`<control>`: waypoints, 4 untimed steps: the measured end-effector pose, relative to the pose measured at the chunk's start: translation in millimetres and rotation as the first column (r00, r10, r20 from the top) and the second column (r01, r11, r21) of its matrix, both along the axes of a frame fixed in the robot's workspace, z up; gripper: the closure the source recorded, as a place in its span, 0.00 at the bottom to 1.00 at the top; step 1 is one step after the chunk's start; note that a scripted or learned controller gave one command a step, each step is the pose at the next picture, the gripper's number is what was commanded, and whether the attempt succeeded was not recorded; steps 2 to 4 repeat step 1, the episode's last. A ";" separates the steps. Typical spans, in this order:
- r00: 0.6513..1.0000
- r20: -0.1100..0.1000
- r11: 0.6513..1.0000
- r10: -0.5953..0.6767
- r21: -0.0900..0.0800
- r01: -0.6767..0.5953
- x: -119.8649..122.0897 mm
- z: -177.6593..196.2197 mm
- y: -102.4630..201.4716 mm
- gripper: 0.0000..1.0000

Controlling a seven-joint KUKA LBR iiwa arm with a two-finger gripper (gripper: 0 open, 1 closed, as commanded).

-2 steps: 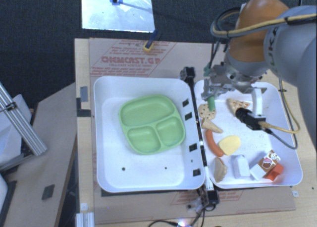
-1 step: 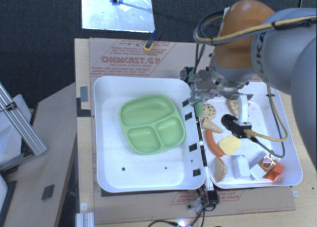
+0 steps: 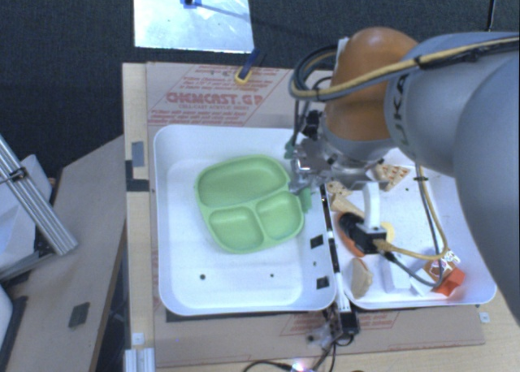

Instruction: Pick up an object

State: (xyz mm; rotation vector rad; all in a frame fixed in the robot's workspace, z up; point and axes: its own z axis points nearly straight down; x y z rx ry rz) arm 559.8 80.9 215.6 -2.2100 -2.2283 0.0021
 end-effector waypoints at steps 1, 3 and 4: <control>1.000 0.004 1.000 -0.007 -0.001 0.007 -2.8 9.1 -3.0 1.00; 1.000 0.004 1.000 -0.007 -0.001 0.007 -2.8 9.1 -3.0 1.00; 1.000 0.004 1.000 -0.007 -0.001 0.007 -2.8 9.1 -3.0 1.00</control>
